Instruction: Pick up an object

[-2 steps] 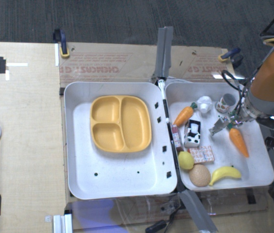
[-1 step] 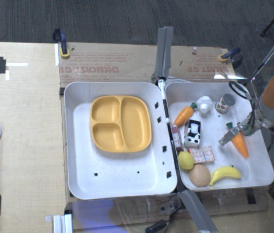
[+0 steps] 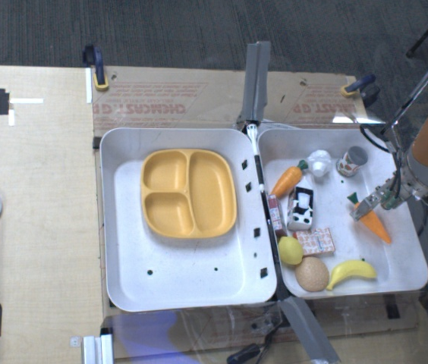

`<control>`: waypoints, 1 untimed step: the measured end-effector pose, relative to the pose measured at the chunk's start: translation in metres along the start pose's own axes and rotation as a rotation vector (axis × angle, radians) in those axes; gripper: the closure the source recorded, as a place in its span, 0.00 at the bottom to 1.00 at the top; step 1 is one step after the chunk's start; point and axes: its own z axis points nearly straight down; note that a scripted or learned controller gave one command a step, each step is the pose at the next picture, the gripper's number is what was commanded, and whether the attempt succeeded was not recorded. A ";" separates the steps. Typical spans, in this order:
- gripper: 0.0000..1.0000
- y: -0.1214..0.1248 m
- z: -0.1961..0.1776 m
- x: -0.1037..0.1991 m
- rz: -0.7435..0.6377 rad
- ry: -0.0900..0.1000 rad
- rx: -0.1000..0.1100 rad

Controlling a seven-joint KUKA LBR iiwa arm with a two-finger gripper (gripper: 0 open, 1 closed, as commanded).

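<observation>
Two white bins sit side by side on the bench. The gripper (image 3: 379,200) hangs low over the right bin (image 3: 419,275), near its right wall, and its tips sit at the top end of an orange carrot (image 3: 376,226); whether the jaws grip it or are merely touching I cannot tell. That carrot is short, bright orange and tapered, with a bit of green at its upper end under the tips. Its long axis runs on a slant, thick end toward the bin's back left, point toward the front right corner. The same bin holds a second carrot (image 3: 287,180) near the left wall, tip toward the front left, a white lump (image 3: 319,163) and a small grey cup (image 3: 354,160) toward the back, a black-and-white cow toy (image 3: 301,208) in the middle, a patterned card (image 3: 316,241), a lemon (image 3: 290,250), a brown egg (image 3: 312,274) and a banana (image 3: 352,272) along the front edge. The left bin (image 3: 123,279) holds a yellow plate (image 3: 189,193) with three compartments, set toward the back.
</observation>
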 end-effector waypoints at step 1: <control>1.00 0.028 -0.034 -0.008 -0.027 -0.001 0.001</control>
